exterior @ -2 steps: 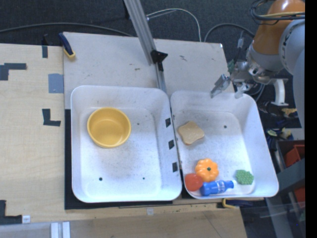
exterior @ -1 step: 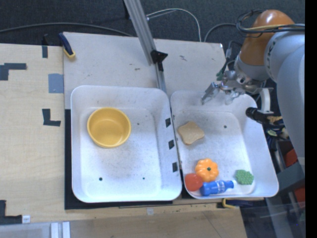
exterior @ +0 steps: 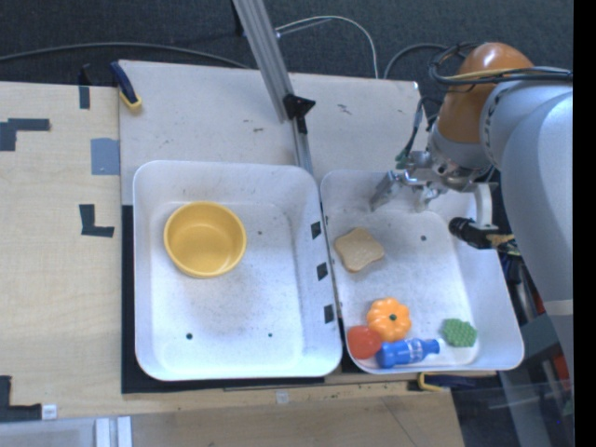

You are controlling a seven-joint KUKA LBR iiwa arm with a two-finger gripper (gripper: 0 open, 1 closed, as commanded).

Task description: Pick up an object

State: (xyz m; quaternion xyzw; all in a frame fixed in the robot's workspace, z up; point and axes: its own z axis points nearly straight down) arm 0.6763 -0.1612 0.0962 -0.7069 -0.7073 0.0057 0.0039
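1. Pincer (exterior: 396, 186) hangs over the far edge of the right bin (exterior: 484, 291), fingers spread wide, nothing between them.
2. Right bin contents: a slice of toast (exterior: 358, 249) near the middle-left; an orange pumpkin (exterior: 388, 317), a red piece (exterior: 363, 343), a blue bottle (exterior: 407, 351) and a green piece (exterior: 457, 331) clustered along the near edge.
3. Toast lies nearest the pincer, though apart from it.
4. Left bin (exterior: 158, 333) holds a yellow bowl (exterior: 205, 238), upright, toward its far-left part.
5. Both bins rest on the desk (exterior: 56, 268).

We see a grey pole (exterior: 265, 49) slanting over the surface (exterior: 56, 250), dark tape (exterior: 93, 220) and cables (exterior: 345, 26).
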